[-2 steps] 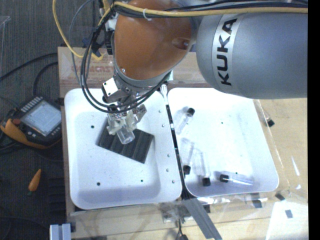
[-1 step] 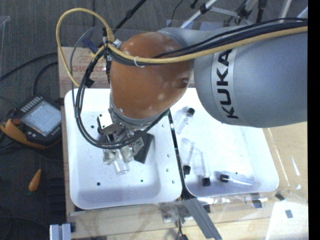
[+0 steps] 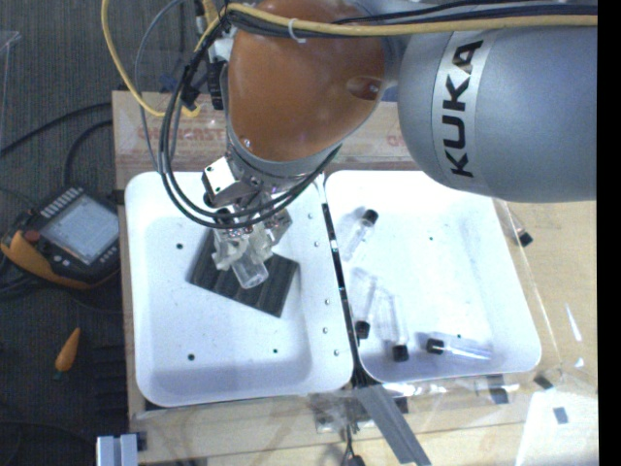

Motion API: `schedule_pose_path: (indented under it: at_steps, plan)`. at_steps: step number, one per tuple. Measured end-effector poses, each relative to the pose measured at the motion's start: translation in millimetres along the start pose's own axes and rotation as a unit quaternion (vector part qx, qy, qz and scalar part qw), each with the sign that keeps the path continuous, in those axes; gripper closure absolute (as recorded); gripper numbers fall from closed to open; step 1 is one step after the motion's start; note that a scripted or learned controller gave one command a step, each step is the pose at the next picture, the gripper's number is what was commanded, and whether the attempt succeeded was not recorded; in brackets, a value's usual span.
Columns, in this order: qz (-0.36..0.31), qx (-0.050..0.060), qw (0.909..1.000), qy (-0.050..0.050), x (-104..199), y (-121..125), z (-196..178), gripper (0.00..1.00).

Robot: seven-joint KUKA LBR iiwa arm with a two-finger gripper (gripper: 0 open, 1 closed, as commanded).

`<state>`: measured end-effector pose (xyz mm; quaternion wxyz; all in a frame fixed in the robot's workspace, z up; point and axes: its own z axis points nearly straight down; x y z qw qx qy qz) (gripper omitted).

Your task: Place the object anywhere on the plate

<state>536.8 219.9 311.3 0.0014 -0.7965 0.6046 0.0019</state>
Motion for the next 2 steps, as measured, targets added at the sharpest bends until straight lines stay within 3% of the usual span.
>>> schedule_pose_path:
  at_steps: [1, 2]
  plan:
    - [-0.129, 0.001, 0.9917, -0.002, 3.5, -70.7, -82.8, 1.00]
    - [-0.304, 0.000, 0.9526, -0.002, -9.7, -24.2, -122.3, 1.00]
